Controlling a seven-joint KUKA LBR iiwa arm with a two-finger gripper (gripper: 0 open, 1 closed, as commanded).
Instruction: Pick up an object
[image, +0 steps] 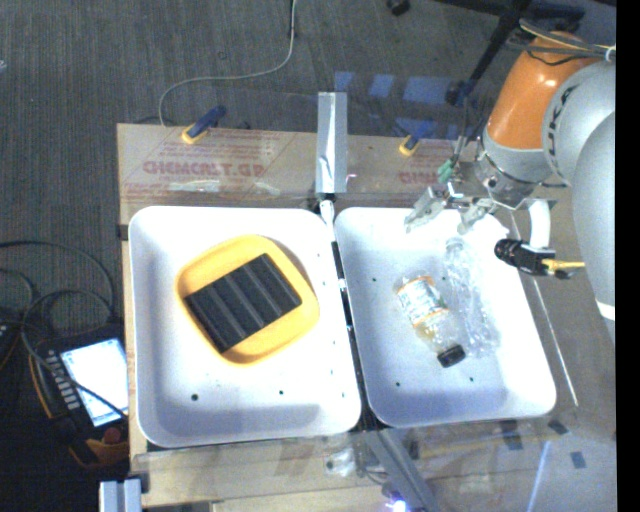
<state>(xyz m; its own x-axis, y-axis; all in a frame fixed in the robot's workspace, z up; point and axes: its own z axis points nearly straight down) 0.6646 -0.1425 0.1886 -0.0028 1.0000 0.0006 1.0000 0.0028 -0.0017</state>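
Along the near edge of the counter (140, 160) sit the front rims of the two white bins, and the things in them lie a little farther back. In the left bin (160, 400) rests a yellow, rounded-square dish (205, 270) with a black ribbed pad (245, 298) set in its middle, turned at a slant to the bin's walls. In the right bin (500, 390) lies a crumpled clear plastic bottle (465, 300), on its side, its dark cap (451, 354) pointing toward the near wall. Touching its left flank is a small crushed piece with a yellow-orange label (420, 300); whether that is part of the bottle or a separate thing cannot be told.

The grey arm (600, 150) with its orange band (525, 90) comes in from the right, at the far corner of the right bin. The claw (450, 208) hangs above the bin's far wall, beyond the bottle's upper end and apart from it. Its two fingers (424, 212) spread outward, well open, and nothing lies between them.

Left of the counter, on the dark floor, a small lit screen (95, 375) lies among black cables (50, 270). A thin wire (240, 70) loops across the floor beyond the counter, and blue-and-yellow clamps (203, 123) grip the far edge.
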